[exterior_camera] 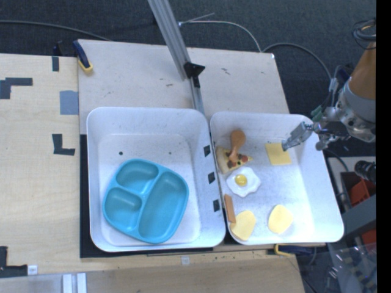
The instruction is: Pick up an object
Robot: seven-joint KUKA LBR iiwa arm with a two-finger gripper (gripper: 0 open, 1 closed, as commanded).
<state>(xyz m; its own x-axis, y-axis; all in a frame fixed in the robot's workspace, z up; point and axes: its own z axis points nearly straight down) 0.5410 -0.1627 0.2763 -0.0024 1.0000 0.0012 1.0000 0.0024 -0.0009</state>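
My gripper (308, 139) hangs over the right bin's (317, 182) far right side, beside its rim, open with nothing between its fingers. One grey finger (295, 136) points down towards a flat yellow cheese square (279, 154) and ends just above its upper right corner. Further left in this bin lie a brown drumstick (236, 140), a fried egg (242, 181) and a thin sausage (229, 207). Two yellow pieces (244, 224) (280, 218) rest near the front wall.
The left bin (110, 124) holds a blue divided plate (146, 199). A slanted metal pole (170, 26) comes down to the wall between the bins. Cables run across the dark floor behind the bench.
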